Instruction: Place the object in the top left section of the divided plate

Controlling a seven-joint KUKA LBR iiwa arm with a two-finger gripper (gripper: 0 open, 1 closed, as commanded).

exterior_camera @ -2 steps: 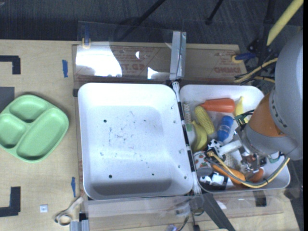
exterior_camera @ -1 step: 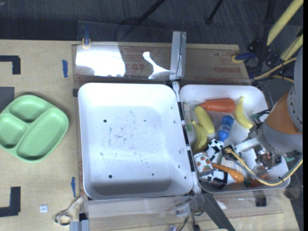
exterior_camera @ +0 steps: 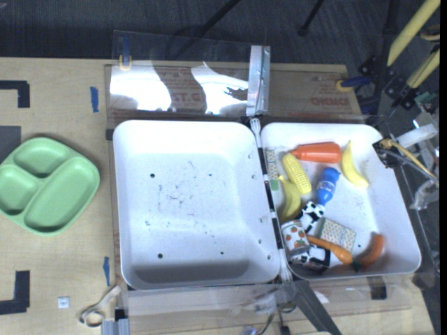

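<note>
Camera view: toys (exterior_camera: 318,201) crowding right bin (exterior_camera: 391,208)

Two shallow white plastic bins (exterior_camera: 185,194) side by side. One green divided plastic plate (exterior_camera: 47,184). One toy corn cob (exterior_camera: 296,173), two yellow toy bananas (exterior_camera: 354,166), two orange toy carrots (exterior_camera: 318,152), one blue bottle (exterior_camera: 326,185).

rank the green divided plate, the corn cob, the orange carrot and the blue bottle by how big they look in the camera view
1. green divided plate
2. orange carrot and corn cob: look about alike, not ranked
3. blue bottle
</note>
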